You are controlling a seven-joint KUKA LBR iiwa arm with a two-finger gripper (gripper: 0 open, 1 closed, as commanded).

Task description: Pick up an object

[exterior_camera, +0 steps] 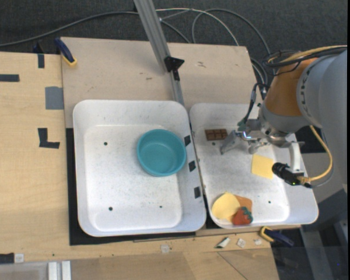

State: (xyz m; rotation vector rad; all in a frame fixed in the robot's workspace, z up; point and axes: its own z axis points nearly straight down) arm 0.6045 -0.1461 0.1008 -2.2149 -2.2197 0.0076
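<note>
Camera view: the tool (232,144) hangs low over the right bin (291,214), its grey fingers spread apart with nothing between them. Just beside it, toward the bin's far left corner, lies a small brown block (216,135); it looks stiff, light and flat, likely best pinched across its short sides. On the other side of the tool, nearer the arm, sits a yellow slab (262,166), thin and probably light, awkward to get under. Well toward the near edge rest a yellow round (224,206) and a red piece (241,216), touching. Far off in the left bin (93,174) stands a teal bowl (160,151); its rim looks the easiest hold.
</note>
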